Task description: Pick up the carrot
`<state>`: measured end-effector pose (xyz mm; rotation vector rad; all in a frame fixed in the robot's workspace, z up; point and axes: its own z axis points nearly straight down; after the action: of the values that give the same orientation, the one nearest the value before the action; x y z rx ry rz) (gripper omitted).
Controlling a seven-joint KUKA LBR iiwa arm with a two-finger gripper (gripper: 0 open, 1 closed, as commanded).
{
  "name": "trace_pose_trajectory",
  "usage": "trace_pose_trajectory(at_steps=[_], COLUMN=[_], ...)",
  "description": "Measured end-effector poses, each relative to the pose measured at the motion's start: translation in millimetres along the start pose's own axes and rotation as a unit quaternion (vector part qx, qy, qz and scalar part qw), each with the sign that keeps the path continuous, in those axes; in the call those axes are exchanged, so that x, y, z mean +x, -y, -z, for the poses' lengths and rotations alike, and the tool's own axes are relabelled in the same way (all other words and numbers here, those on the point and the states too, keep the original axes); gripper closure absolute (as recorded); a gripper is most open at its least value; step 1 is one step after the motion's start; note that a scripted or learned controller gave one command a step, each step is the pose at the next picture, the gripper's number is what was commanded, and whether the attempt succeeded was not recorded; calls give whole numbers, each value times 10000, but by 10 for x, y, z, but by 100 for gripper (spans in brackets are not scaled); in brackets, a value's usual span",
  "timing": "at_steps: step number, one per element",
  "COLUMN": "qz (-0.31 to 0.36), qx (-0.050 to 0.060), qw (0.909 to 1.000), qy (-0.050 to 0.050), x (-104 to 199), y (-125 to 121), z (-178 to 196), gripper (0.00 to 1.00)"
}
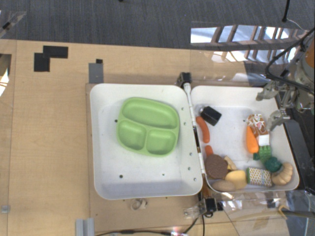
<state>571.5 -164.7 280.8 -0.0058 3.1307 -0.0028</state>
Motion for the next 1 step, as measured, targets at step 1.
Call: trace_pose_trajectory(at_steps=[1], qz=[407], qx=[-22], qw=[9991], qy=[-63], x=[572], y=[206], z=[-1607], gripper=[0])
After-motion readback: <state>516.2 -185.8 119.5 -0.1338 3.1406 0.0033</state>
